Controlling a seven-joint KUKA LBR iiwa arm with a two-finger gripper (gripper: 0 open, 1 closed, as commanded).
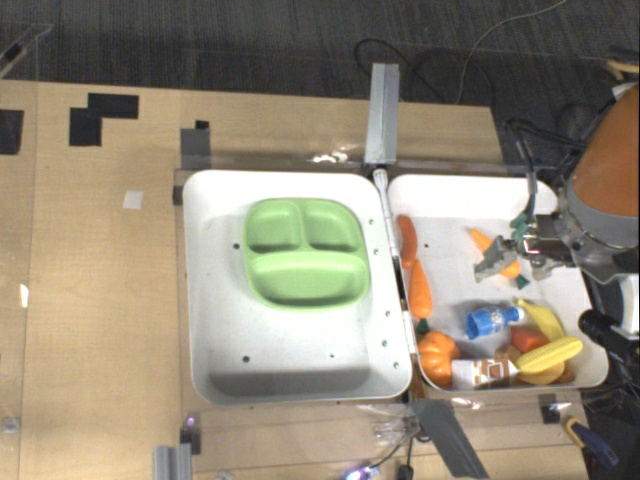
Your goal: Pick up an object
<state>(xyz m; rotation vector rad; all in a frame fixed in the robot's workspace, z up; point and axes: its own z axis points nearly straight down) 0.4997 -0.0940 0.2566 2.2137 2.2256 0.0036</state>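
In the right bin (450,200), my gripper (506,266) is low over the middle right and open. A small orange piece (486,238) lies just under and behind it, and part of the piece shows between the fingers. Nothing is lifted. Nearby lie a blue bottle (492,320), two yellow bananas (548,353), a red item (527,338), a small orange pumpkin (437,348), a white and brown bottle (483,372) and two long carrots (420,288) along the left wall.
The left bin (215,268) holds a green divided plate (304,250). A metal post (382,113) stands behind the wall between the bins. The arm's orange band (612,158) hangs over the right bin's far right edge.
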